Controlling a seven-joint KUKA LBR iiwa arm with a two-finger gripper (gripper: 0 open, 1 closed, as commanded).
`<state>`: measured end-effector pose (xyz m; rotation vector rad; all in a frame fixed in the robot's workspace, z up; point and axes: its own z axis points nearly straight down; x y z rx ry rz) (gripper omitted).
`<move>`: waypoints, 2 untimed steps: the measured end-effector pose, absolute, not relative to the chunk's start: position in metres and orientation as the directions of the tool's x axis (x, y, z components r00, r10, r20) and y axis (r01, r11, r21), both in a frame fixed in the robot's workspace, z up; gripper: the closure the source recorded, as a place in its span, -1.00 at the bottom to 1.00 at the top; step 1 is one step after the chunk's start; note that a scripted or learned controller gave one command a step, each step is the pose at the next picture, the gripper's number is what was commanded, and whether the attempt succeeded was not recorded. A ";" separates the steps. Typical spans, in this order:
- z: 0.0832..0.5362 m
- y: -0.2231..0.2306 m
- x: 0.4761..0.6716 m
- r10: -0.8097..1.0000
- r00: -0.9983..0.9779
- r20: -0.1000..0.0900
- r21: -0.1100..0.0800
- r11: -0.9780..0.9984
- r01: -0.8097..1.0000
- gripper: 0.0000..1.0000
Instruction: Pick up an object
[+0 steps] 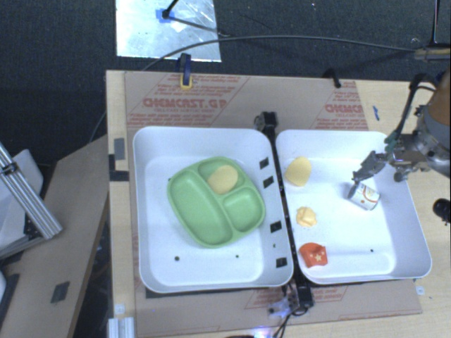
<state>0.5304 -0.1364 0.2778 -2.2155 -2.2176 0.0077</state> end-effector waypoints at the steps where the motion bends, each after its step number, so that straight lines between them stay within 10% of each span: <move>1: 0.283 -0.136 0.532 1.000 -0.003 -0.001 0.002 0.003 1.000 -1.00; 2: 0.233 -0.144 0.538 1.000 -0.001 0.000 -0.002 0.001 1.000 -1.00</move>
